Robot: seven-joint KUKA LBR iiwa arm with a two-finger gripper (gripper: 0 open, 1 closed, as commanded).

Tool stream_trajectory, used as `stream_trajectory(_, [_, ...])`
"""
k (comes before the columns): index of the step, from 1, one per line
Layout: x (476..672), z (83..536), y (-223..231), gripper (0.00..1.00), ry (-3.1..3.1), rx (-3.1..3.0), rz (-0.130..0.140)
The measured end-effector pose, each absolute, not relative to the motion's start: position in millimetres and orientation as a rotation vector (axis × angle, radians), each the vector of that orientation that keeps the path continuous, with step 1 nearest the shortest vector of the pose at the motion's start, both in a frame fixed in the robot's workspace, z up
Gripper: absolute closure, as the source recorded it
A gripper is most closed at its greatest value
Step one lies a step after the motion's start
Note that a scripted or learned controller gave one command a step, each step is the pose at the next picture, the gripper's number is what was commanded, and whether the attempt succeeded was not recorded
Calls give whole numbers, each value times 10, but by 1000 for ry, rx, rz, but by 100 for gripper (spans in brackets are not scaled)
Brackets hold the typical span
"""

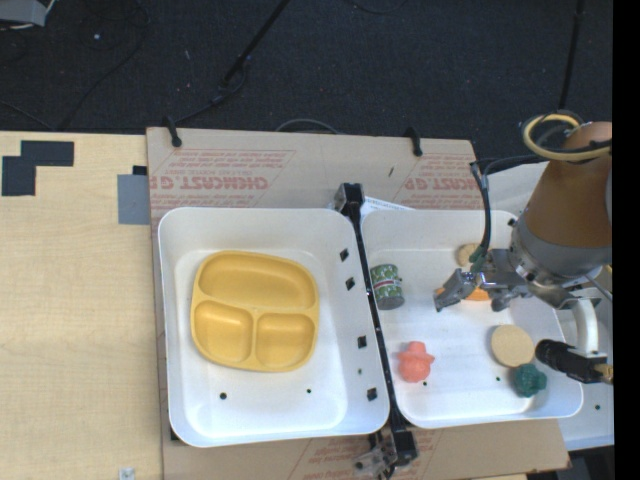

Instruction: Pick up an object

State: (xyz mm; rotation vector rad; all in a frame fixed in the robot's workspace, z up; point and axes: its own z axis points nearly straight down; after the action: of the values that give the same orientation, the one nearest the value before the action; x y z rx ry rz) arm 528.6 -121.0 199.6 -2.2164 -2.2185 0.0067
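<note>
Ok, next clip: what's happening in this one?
A robot arm reaches over the right bin with its gripper low above the floor, near a small orange piece. A green can, pink toy, tan disc and green lump lie loose. The left bin holds a yellow plate.

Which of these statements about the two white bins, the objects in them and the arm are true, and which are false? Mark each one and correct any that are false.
1. The yellow divided plate lies in the left bin. True.
2. The pink object lies on the plate. False: it lies in the right bin, near the divider.
3. The gripper is above the right bin. True.
4. The tan disc sits in the left bin. False: it is in the right bin, beside the dark green object.
5. The small green can sits in the right bin. True.
</note>
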Motion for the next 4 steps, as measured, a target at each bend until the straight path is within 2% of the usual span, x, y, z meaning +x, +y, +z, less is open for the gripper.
stream_trajectory(1, [5273,1330,-1259,0,-2212,-2212,13])
stream_trajectory(2, [5271,838,-1260,0,-2216,-2217,6])
stream_trajectory(3, [5281,931,-1266,100,-2211,-2217,7])
stream_trajectory(4, [5293,1519,-1238,100,-2222,-2217,3])
